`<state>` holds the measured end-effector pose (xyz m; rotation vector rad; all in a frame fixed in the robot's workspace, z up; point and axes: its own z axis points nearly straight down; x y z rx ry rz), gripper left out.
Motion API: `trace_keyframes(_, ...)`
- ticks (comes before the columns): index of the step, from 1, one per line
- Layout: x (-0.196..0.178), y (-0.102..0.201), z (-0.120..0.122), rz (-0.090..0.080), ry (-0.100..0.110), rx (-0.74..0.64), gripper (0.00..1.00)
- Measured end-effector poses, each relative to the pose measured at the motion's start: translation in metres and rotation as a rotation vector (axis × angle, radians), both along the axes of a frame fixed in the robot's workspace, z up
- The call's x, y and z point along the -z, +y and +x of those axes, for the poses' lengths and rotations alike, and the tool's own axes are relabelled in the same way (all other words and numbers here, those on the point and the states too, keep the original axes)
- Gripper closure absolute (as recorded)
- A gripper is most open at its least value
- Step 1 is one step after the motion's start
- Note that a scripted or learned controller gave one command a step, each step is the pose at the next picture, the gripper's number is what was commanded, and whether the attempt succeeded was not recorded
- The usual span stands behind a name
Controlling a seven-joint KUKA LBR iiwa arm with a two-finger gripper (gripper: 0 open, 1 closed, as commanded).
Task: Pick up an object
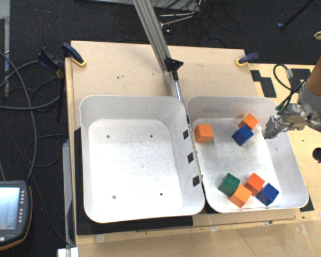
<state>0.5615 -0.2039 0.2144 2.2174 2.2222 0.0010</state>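
We are approaching: the grey two-finger gripper point(271, 130) is hovering at the right white bin's point(289, 159) right edge, beside the blue cube point(242, 135) and orange cube point(250, 121); whether it is gripping anything we cannot tell. Next, descending onto one.

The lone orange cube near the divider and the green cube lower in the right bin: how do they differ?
The lone orange cube stands apart, touching no other block; the green cube touches another orange block in a cluster. The orange one lies in the bin's upper part, squarer to the view; the green one lies lower and sits turned. Both rest in the right white bin and look alike in size.
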Motion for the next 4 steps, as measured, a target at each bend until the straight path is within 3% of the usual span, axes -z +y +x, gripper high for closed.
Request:
trace_keyframes(2, -0.017, 0.097, 0.031, 0.003, -0.001, -0.007, 1.0)
trace_keyframes(3, -0.013, 0.146, 0.052, 0.002, 0.0, -0.006, 1.0)
trace_keyframes(4, -0.006, 0.194, 0.059, 0.002, 0.001, -0.006, 1.0)
